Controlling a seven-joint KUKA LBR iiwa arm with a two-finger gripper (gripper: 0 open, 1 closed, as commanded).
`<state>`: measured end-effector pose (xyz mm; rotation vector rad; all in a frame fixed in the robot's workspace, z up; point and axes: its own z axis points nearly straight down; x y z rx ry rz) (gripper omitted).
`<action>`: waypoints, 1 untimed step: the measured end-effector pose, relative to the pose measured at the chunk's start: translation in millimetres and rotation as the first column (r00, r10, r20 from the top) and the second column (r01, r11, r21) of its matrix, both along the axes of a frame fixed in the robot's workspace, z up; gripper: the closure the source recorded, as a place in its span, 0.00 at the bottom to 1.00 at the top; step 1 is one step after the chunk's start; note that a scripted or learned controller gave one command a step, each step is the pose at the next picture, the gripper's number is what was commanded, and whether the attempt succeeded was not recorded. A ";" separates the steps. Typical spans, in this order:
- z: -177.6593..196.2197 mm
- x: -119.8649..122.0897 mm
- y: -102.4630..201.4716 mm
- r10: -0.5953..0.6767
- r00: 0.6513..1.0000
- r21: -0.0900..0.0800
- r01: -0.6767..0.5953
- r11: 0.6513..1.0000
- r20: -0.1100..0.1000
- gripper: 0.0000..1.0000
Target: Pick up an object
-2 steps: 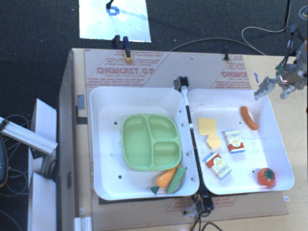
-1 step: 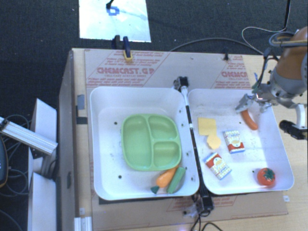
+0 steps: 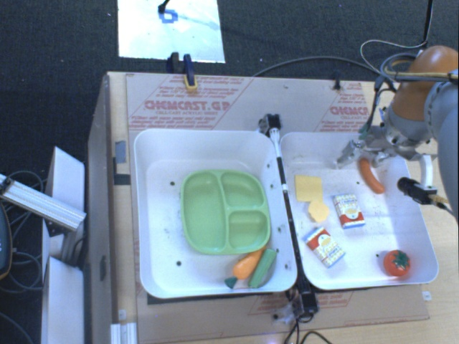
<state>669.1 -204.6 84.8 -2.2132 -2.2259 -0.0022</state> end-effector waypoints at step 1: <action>11.8 1.5 -0.7 0.004 1.000 -0.004 -0.004 1.000 0.007 1.00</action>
